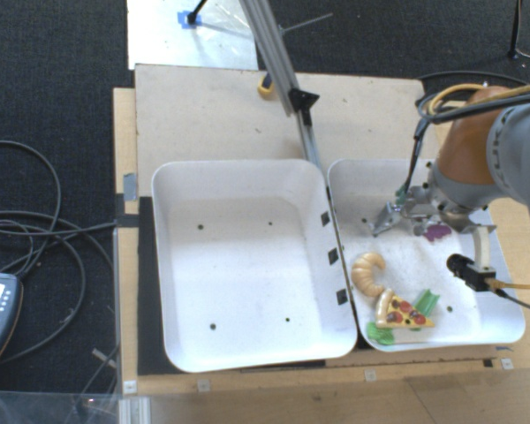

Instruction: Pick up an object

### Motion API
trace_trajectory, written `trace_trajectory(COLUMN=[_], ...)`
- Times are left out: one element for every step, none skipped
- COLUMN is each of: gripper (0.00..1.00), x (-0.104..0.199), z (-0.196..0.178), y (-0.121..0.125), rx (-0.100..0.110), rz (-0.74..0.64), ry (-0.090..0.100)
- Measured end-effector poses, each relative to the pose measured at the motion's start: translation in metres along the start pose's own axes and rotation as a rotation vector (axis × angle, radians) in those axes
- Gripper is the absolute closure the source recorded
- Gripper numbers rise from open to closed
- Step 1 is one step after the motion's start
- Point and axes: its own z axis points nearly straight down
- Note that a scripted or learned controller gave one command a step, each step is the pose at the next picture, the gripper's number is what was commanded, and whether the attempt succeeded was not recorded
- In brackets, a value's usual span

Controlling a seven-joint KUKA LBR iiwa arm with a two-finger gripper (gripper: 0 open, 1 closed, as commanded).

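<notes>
In the right bin (512, 329) lie a croissant (368, 274), a pizza slice (404, 312) with a green piece (427, 301) beside it at the near side, and a small purple piece (437, 231) farther right. All look like light, stiff, smooth plastic toys, likely to slip. The croissant's thick curved middle offers the surest hold. The gripper (397, 215) hovers just beyond it, jaws parted and holding nothing.

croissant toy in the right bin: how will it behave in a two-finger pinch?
The croissant looks like a moulded toy, so probably stiff and light. Its curved, ridged body may twist or slip out of a pinch across the arc. It lies flat, touching the pizza slice, so a push would likely nudge that too.
</notes>
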Motion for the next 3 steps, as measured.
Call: trace_trajectory(gripper=[1.00, 1.00, 1.00], x=[-0.001, -0.005, -0.005], z=[-0.015, -0.076, -0.121], y=[0.002, -0.003, -0.007], rx=[-0.008, -0.011, -0.010], rz=[0.003, 0.004, 0.001], ry=[-0.002, -0.003, -0.003])
